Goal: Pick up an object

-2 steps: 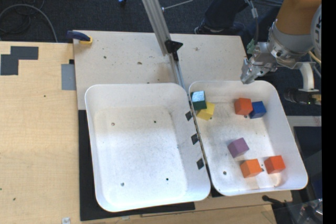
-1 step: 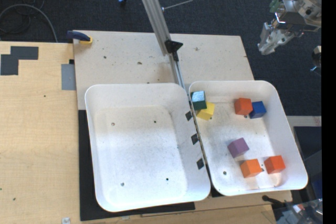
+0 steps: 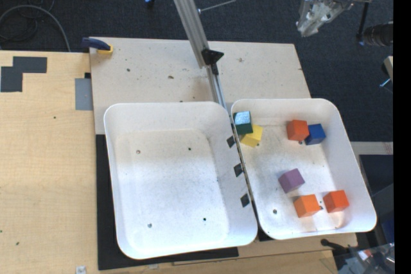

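White left bin (image 3: 173,183) and right bin (image 3: 340,163) sit side by side on the bench, rims touching along the middle. From my remote view the gripper (image 3: 316,17) hangs at upper right, well above and beyond the right bin, over dark floor; I cannot tell how its fingers are set, and nothing shows between them. All blocks lie in the right bin. Purple block (image 3: 291,179) near centre. Two orange blocks (image 3: 307,205) and (image 3: 336,200) close together at the near side. Third orange block (image 3: 297,130) touching a blue block (image 3: 315,133) at the far side. Yellow block (image 3: 253,135) against a green block with pale top (image 3: 243,122) by the dividing rim.
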`<state>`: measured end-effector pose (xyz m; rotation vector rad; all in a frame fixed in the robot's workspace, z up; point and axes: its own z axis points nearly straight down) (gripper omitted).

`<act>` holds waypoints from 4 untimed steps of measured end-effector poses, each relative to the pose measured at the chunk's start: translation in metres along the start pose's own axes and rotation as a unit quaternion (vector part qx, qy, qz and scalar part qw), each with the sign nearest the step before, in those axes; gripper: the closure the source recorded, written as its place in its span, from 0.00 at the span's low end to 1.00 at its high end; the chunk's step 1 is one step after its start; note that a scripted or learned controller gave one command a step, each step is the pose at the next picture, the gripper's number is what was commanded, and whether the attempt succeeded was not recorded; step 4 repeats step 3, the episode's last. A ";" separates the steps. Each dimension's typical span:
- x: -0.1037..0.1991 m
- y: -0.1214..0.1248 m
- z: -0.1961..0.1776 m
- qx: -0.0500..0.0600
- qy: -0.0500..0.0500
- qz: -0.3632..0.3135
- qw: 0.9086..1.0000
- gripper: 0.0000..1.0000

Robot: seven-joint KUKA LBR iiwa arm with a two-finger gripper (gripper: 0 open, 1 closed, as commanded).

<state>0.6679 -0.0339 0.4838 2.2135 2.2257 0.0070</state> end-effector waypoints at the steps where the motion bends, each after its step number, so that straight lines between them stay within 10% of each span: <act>1: 0.001 -0.001 -0.006 0.005 -0.001 -0.004 1.000 1.00; 4: 0.005 0.000 -0.024 0.007 -0.001 -0.012 1.000 1.00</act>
